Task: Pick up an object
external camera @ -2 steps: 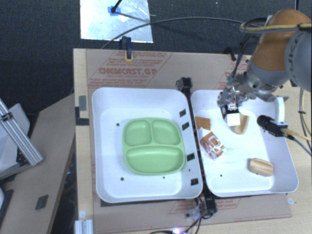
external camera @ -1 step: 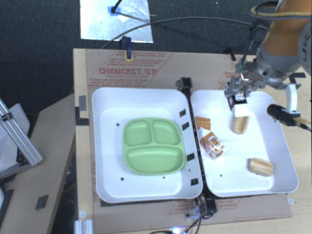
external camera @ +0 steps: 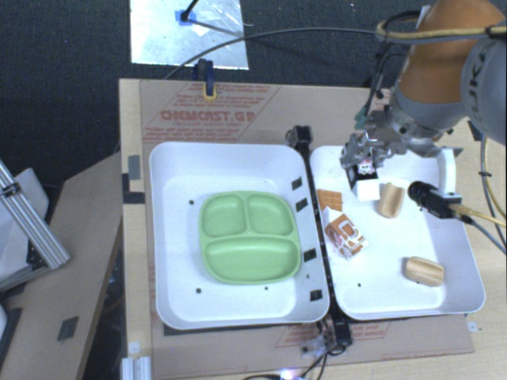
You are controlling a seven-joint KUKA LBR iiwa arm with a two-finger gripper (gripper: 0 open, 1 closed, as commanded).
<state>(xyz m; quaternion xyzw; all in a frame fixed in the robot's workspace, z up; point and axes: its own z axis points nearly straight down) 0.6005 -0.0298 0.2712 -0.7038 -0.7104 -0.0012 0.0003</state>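
White block (external camera: 366, 188) looks like the pick here, sitting near the 12 o'clock end of the right bin (external camera: 467, 291), just at 9 o'clock of a wooden peg (external camera: 389, 200). The tool (external camera: 363, 161) hangs right over it, but I can't tell whether it's open, closed or gripping anything, too dark and cluttered there. To do this well I'd say come straight down centred on the block, keep clear of the peg, and watch the bin wall. Snack packet (external camera: 345, 236) sits toward 6 o'clock, another wooden piece (external camera: 424, 271) lower right. Green tray (external camera: 249, 237) is in the left bin (external camera: 170, 212).
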